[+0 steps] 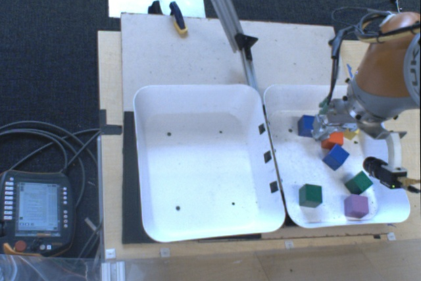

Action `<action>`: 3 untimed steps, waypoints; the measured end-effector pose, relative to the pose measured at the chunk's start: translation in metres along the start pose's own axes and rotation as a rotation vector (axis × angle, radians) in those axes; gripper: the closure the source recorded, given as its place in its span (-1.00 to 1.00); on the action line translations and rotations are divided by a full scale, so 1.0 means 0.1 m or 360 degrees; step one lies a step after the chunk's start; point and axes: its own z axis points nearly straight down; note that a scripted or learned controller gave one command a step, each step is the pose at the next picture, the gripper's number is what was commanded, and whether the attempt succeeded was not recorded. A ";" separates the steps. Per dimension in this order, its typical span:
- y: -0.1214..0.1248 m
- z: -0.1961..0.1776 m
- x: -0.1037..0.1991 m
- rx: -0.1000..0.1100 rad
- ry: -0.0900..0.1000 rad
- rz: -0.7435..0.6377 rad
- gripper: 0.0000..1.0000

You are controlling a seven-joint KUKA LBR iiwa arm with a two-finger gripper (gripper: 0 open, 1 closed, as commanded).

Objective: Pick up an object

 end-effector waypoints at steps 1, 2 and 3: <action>0.02 -0.39 0.00 0.0000 -0.0001 0.0001 1.00; 0.15 -0.38 0.59 0.0005 0.0004 -0.0010 1.00; 0.36 -0.45 1.17 0.0003 0.0005 -0.0011 1.00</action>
